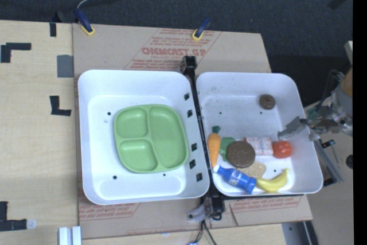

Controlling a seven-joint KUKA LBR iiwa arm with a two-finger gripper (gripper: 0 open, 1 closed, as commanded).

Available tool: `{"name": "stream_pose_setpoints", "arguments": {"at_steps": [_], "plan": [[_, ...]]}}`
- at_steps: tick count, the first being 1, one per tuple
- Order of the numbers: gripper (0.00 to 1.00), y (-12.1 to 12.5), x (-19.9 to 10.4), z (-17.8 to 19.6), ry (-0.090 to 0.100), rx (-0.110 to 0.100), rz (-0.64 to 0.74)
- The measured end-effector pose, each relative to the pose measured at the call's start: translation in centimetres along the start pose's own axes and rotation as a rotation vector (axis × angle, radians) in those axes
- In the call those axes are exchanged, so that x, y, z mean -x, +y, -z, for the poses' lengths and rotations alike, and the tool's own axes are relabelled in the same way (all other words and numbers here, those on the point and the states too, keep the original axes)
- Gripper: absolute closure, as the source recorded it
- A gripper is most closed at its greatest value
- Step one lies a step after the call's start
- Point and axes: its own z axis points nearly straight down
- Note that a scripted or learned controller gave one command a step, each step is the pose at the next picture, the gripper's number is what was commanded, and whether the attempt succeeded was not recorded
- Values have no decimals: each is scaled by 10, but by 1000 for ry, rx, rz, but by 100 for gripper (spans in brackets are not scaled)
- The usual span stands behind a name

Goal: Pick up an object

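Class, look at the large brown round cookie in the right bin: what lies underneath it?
The brown cookie overlaps a pink-and-white packet and a tan cracker; their edges show. A green piece peeks out at its left. Whatever is directly beneath is covered.

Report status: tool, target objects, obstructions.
Tool at right white bin's right rim, holding nothing. Red tomato-like toy closest, just below it. Yellow banana, brown round cookie, orange carrot crowd the bin's near end.

Wooden bench (pixel 34 123) bears cardboard sheet (pixel 172 49); two white bins (pixel 92 140) side by side.
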Motion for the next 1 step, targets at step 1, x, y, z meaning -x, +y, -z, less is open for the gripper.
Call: {"name": "stream_pose_setpoints", "arguments": {"at_steps": [1], "plan": [[0,54,7,-52,-1,0,0]]}}
